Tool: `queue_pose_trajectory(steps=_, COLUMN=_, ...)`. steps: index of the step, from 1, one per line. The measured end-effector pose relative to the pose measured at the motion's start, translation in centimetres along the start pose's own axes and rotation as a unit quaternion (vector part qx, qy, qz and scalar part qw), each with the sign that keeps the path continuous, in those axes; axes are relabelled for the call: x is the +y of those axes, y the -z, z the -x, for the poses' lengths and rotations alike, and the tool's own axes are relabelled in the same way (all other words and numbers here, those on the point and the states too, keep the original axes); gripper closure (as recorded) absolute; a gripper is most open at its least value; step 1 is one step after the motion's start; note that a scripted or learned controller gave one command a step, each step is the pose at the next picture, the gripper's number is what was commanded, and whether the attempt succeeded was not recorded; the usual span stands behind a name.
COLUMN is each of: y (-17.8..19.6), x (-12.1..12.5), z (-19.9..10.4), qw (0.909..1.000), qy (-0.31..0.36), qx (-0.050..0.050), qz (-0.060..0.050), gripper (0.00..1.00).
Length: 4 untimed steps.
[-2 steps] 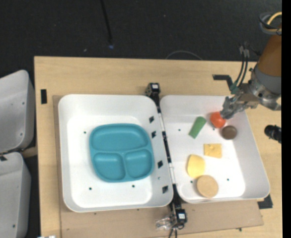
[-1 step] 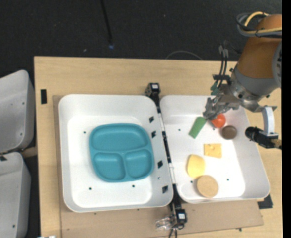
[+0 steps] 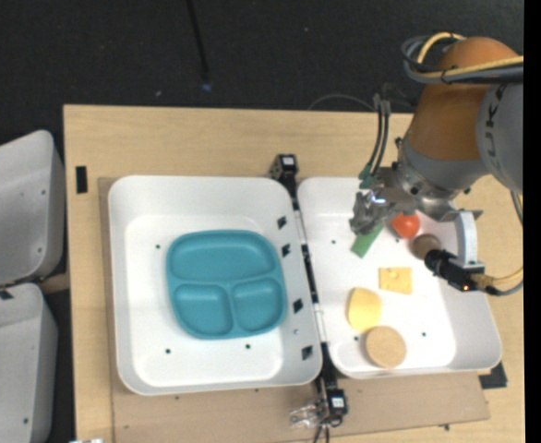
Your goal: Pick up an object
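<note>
Green flat stick (image 3: 366, 241) juts below the metal hand (image 3: 370, 212), seemingly pinched in it; blurred there.

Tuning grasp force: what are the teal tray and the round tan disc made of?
Teal tray: looks like moulded plastic, matte to satin, one even colour with rounded compartment walls. Round tan disc: probably wood or a cork-like material, dull, pale flat face with a darker rim; too small to be certain.
</note>
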<state>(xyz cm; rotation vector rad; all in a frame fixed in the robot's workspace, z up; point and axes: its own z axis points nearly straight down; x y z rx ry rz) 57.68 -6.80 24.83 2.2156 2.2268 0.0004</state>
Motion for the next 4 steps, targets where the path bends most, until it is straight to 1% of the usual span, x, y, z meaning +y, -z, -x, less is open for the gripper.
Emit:
queue_pose_trajectory(steps=1, y=-1.1, x=-0.2, z=-5.3, qw=1.0000, qy=0.000, qx=0.000, qz=0.000, gripper=1.00)
queue_pose_trajectory(steps=3, y=0.6, x=-0.5, z=-15.6, qw=1.0000, qy=0.001, qx=0.001, qz=0.000, gripper=1.00)
queue_pose_trajectory(steps=4, y=0.6, x=-0.5, z=-15.3, qw=1.0000, qy=-0.001, qx=0.001, qz=0.000, gripper=0.00)
